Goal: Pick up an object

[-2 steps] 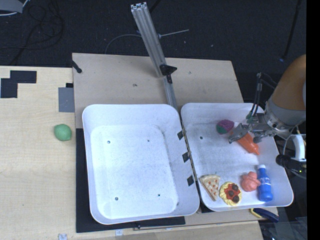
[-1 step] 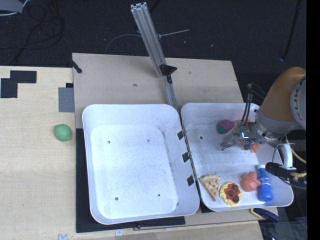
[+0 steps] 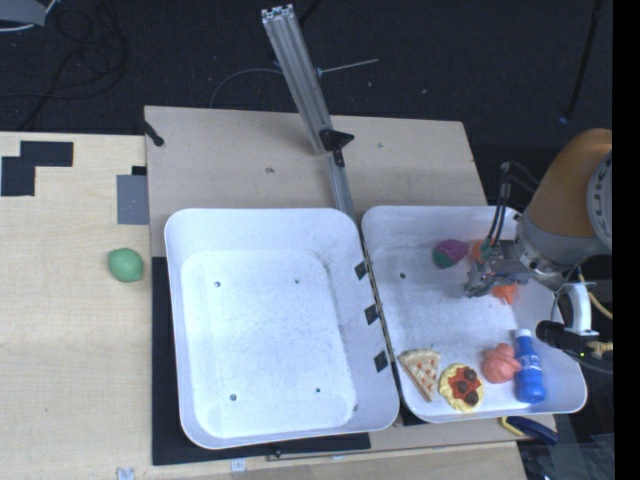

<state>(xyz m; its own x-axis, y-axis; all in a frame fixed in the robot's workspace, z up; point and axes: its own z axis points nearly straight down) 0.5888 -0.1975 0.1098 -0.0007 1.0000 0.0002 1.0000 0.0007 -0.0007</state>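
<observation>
My gripper (image 3: 484,280) hangs low in the right bin (image 3: 420,230), near its far right side. A small orange object (image 3: 507,292) lies right beside it, partly hidden by the wrist. A purple and green toy (image 3: 450,253) sits just left of the gripper. Along the bin's front edge lie a pizza slice (image 3: 422,371), a round pizza toy (image 3: 461,387), a pink lump (image 3: 498,362) and a blue bottle (image 3: 529,370).
The left bin (image 3: 262,328) stands next to the right one, with a black-clipped divider between them. A green ball (image 3: 126,265) rests on the wooden bench at far left. A slanted metal rail (image 3: 305,78) rises behind the bins.
</observation>
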